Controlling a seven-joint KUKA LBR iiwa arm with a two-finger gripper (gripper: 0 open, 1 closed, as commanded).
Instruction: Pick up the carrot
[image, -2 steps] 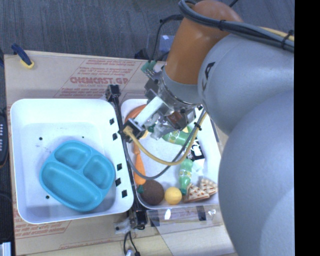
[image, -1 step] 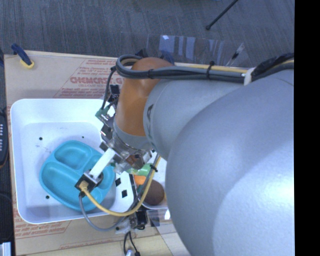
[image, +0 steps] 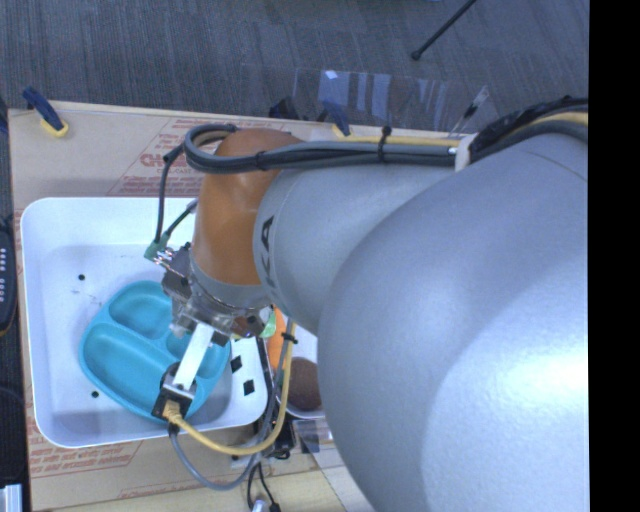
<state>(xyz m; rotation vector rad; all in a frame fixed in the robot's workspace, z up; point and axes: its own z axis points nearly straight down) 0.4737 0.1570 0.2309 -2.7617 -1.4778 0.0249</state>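
The grey arm (image: 420, 300) covers most of the right and centre of the frame, and its orange band (image: 232, 215) stands over the right part of the left white bin (image: 40, 235). The gripper (image: 232, 328) is low, just right of a blue divided dish (image: 125, 345) which lies in this bin. Whether the gripper is spread or closed on something cannot be told, because the wrist hides it.

A narrow orange strip (image: 277, 345), probably the carrot, shows just right of the gripper at the edge of the arm. A brown thing (image: 303, 385) lies below it. In which bin they lie is not clear.

The step seems to be the descent towards the carrot; no grasp is visible. The next move probably calls for centring on the orange strip, not on the dish, then closing and lifting straight up.
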